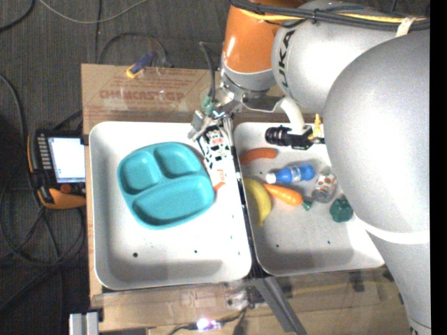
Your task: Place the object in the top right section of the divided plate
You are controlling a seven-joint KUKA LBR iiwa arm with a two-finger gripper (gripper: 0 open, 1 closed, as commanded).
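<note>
Looming closest to the lens, the grey arm (363, 103) covers the right side of the scene and reaches down to the hand (211, 132), which hangs at the inner edge of the left bin (105, 257), just beside the top right corner of the blue divided plate (166, 183). A small orange piece (219, 184) shows below the hand, by the plate's right rim; it may be the object, but whether the hand grips it or how its jaws stand cannot be told from this slant. In the right bin (314, 253) lie a banana (258, 199), a carrot (283, 194), a bottle (293, 174) and a green thing (341, 211). To do this step well, the hand should probably travel a little left until it stands squarely over the top right section (183, 160), inside its ridges, then come low before letting go, so the piece does not bounce over a divider.
</note>
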